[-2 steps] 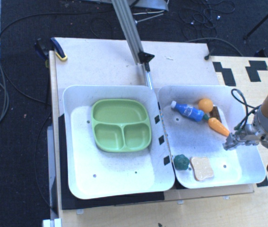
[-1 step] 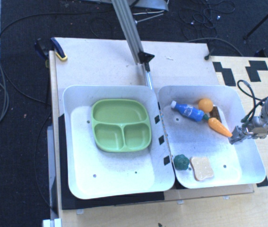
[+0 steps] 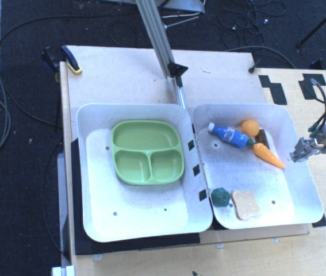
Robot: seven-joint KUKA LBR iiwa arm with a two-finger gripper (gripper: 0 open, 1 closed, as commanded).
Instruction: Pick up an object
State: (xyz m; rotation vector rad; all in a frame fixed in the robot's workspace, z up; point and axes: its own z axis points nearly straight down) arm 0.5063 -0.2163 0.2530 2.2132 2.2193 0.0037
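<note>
The right bin [image 3: 283,197] holds a blue bottle with a white cap [image 3: 230,135], an orange ball [image 3: 250,127], a carrot [image 3: 268,156], a dark green lump [image 3: 221,197] and a tan bread slice [image 3: 246,204]. A dark brown piece [image 3: 261,137] lies between the ball and the carrot. My gripper [image 3: 300,152] hovers at the right bin's right rim, just right of the carrot and apart from it. It is small and dark in the camera view.
The left bin [image 3: 94,211] holds a green divided plate [image 3: 148,152]. A slanted metal pole [image 3: 158,33] crosses the back of the bench to the seam between the bins. Cables lie on the floor around the bench.
</note>
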